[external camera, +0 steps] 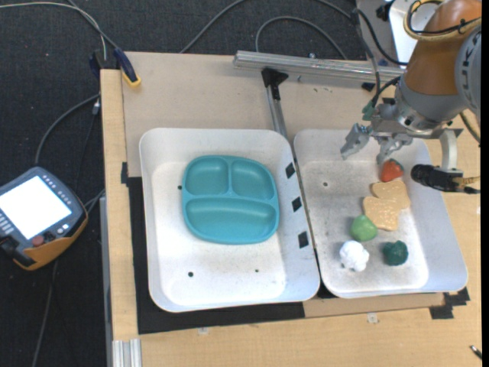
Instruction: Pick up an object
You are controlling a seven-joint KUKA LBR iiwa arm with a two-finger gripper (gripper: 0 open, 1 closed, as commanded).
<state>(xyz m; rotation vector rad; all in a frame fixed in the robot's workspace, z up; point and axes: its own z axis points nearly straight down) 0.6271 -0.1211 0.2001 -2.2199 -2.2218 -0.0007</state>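
My gripper (pixel 368 149) hangs over the upper part of the right bin (pixel 336 220), its two fingers spread open with nothing between them. Just right of it lies a small red-orange piece (pixel 392 171). Below that sit a tan toast-shaped piece (pixel 386 203), a light green ball (pixel 364 228), a white crumpled piece (pixel 353 255) and a dark green piece (pixel 395 252). All of these rest on the floor of the right bin, apart from the gripper.
The left bin (pixel 164 281) holds a teal divided plate (pixel 228 199). A metal bar (pixel 306 66) runs along the back of the bench. A handheld pendant (pixel 37 216) lies on the floor at the far left. Cables trail across the dark floor.
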